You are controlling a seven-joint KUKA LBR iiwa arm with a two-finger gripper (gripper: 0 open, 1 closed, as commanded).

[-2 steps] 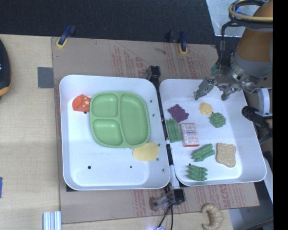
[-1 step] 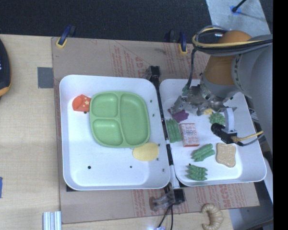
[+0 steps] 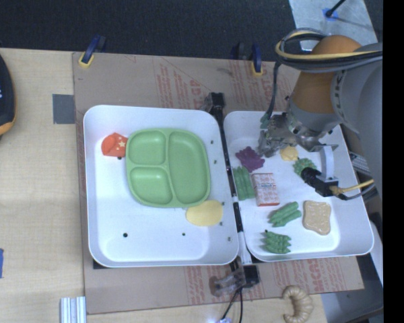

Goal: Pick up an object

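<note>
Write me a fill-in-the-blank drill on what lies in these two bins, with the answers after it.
1. The green divided plate lies in the ____ bin.
2. The plate has ____ compartments.
3. The red piece lies beside the plate's ____ edge.
4. The gripper hangs over the ____ bin, near the purple piece.

Missing words: left; three; left; right

purple toy (image 3: 249, 157), green pieces (image 3: 284, 214), tan slice (image 3: 317, 217), small packet (image 3: 265, 188), lying flat in right bin (image 3: 353, 237)
</note>
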